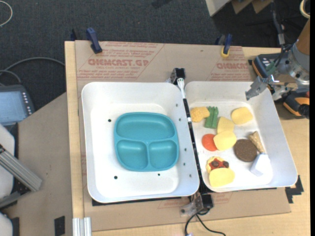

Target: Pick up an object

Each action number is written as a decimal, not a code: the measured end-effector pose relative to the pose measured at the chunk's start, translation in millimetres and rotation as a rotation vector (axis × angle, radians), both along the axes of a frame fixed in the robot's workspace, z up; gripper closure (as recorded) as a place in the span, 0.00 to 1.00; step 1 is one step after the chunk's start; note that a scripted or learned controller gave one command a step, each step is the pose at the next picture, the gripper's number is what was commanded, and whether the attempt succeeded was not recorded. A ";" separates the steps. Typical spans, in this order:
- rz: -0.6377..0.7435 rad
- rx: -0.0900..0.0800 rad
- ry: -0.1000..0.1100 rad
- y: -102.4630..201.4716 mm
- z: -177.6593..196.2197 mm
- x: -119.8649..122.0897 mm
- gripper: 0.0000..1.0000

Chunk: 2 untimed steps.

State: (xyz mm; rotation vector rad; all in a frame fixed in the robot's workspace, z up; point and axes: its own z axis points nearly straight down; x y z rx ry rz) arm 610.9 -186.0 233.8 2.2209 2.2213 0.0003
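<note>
The claw hovers at the right bin's far rim, its grip seemingly unreadable.

Toy foods lie clustered, several touching, in the right white bin.

Glossy plastic teal tray, white bins

Red "CHEMCAST G P" print, twice, on the brown board under the bins
</note>
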 end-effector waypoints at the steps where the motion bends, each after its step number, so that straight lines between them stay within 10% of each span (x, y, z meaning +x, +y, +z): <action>1: -0.002 0.003 0.008 -5.7 -85.4 -43.5 0.00; 2: 0.003 0.010 -0.002 -34.5 -149.2 5.9 0.00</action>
